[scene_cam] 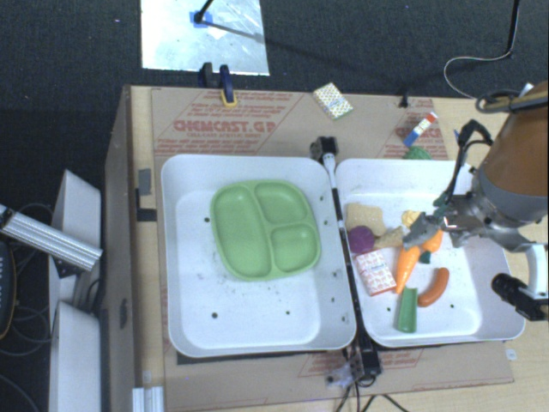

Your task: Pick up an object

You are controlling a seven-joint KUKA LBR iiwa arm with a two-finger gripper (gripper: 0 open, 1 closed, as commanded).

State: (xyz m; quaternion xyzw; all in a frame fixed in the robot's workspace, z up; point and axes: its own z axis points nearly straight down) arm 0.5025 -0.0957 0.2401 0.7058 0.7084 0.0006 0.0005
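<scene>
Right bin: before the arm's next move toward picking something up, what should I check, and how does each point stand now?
1. Gripper over the right bin: ok.
2. Gripper near a target, the carrot: ok.
3. Object between the fingers: cannot tell.
4. Carrot free of neighbours: not ok; sausage, green piece and small box crowd it.
5. Green plate out of the way in the left bin: ok.
</scene>
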